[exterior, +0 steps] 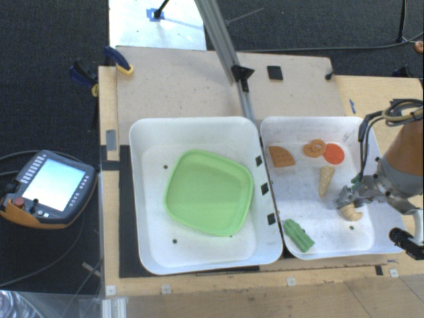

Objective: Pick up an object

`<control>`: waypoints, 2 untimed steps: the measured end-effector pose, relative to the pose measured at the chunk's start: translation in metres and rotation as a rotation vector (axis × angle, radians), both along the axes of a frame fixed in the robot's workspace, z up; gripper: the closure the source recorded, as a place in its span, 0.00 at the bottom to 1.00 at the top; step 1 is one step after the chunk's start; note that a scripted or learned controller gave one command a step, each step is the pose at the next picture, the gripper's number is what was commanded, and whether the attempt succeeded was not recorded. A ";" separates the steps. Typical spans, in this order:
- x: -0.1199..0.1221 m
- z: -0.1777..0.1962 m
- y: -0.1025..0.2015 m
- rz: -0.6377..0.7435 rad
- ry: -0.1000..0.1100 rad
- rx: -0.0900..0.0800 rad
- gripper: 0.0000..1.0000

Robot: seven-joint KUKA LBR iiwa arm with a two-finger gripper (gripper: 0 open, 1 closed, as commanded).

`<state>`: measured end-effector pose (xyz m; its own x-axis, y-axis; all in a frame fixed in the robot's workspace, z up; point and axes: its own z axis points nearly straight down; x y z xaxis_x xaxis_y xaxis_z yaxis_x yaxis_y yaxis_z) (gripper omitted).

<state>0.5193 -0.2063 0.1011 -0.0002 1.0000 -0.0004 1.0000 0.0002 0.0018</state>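
A: Nearest the lens, low at the bench's front, sit the 2 white bins; the left bin carries a big green plate, and the right bin holds the small pieces.

B: Which small pieces?

A: From largest down: a green block near the front wall, a tan wedge, a pale cone, an orange ring touching a red disc, and a small tan lump.

B: Where is the gripper?

A: Low over the right bin's right side, directly above that lump, which lies just toward the front from the tips. The cone sits just to the left, its long axis running front to back.

B: And the arm?

A: It enters from the right, wrist angled down and leftward into the bin.

B: Fingers?

A: Whether they are spread or pinching cannot be told. The lump looks like the likely target.
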 end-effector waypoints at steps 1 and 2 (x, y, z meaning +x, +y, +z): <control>0.003 0.043 0.003 0.001 -0.002 -0.001 1.00; 0.006 0.105 0.007 0.001 -0.004 -0.001 1.00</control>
